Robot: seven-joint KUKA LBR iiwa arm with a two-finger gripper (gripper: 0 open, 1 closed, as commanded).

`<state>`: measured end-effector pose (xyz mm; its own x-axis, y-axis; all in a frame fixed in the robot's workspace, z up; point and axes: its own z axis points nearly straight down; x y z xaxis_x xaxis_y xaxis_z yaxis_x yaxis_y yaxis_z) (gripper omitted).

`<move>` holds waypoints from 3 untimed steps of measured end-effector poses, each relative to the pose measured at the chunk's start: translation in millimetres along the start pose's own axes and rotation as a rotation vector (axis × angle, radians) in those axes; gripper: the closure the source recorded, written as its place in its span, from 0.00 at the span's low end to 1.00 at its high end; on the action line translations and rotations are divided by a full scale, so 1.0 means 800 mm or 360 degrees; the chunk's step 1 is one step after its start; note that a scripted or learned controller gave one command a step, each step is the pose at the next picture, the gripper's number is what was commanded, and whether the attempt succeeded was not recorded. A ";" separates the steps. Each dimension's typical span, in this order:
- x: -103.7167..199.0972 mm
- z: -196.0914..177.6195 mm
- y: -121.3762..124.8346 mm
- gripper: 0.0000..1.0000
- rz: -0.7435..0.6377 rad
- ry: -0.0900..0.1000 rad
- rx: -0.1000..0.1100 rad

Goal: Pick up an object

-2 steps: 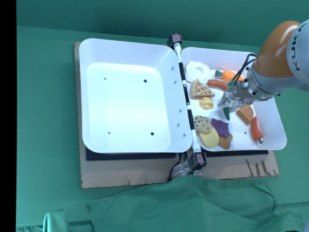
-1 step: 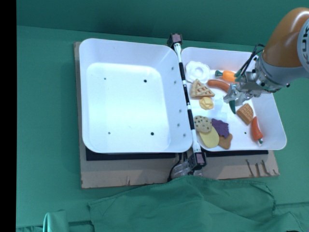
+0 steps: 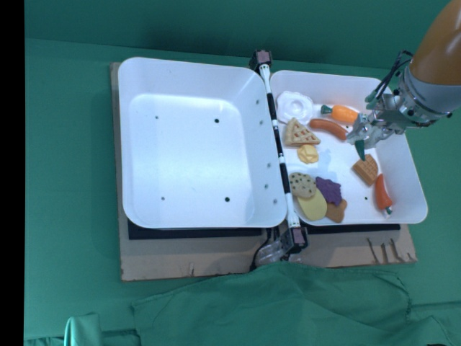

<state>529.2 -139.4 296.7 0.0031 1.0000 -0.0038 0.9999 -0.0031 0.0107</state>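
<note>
The gripper point(image 3: 361, 147) is poised over the right bin point(image 3: 410, 182), near a sausage point(image 3: 328, 129) and waffle piece point(image 3: 366, 170); its opening cannot be told.

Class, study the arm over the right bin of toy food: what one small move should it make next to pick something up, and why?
Probably a short descent. The gripper hangs above the right white bin with nothing visibly held, and the brown waffle-textured toy piece lies just below it in the picture, apart from the orange-red carrot toy. Height is hard to judge from this slanted view.
</note>
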 end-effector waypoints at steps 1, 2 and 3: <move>0.005 -0.066 0.013 1.00 -0.0002 0.0000 -0.0001; 0.004 -0.107 0.014 1.00 -0.0001 0.0001 0.0001; 0.066 -0.087 0.007 1.00 -0.0006 0.0006 0.0015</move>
<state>534.2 -86.4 365.9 -0.0007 1.0000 0.0000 1.0000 0.0007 0.0015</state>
